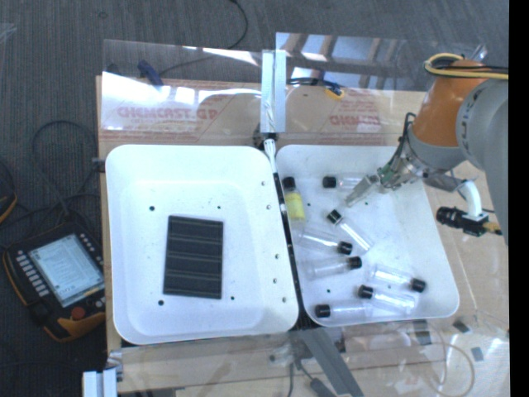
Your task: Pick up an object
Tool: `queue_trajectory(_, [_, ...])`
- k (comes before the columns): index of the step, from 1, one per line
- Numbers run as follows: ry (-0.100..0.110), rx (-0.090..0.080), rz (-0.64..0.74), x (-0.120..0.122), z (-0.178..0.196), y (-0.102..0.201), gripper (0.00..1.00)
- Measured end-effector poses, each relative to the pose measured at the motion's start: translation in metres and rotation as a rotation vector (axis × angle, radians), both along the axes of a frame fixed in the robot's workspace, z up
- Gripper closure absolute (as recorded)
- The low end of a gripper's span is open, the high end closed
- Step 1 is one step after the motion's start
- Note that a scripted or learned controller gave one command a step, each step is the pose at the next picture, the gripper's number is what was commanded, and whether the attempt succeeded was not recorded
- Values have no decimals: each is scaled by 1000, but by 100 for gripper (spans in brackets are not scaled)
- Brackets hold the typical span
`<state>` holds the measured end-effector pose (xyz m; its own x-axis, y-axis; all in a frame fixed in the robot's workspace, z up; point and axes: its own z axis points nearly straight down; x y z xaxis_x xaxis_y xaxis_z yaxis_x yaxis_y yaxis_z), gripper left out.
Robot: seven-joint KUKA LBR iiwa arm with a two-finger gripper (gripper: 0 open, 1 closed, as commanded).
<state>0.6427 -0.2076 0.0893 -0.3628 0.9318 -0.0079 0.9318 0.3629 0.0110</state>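
The right bin holds several clear vials with black caps. One vial lies at the back, and a loose black cap sits near the middle. A yellow-filled vial rests against the bin's left wall. More vials lie toward the front, such as one mid-bin and another at the right. My gripper reaches in from the right and points down-left over the back of this bin, its tip just right of the back vial. Nothing visible is held in it.
In the left bin lies a black ridged rectangular block. A clear upright panel stands behind the bins. A teach pendant sits on the floor at the left. A black fitting juts out by the right bin's edge.
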Motion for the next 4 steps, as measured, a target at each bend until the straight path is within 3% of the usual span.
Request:
queue_trajectory(1, [0,-3,68,-8,1,92,0])
queue_trajectory(2, [0,-11,114,-52,1,90,0])
queue_trajectory(3, [0,-8,105,-11,1,95,0])
queue_trajectory(4, [11,0,124,26,129,38,0])
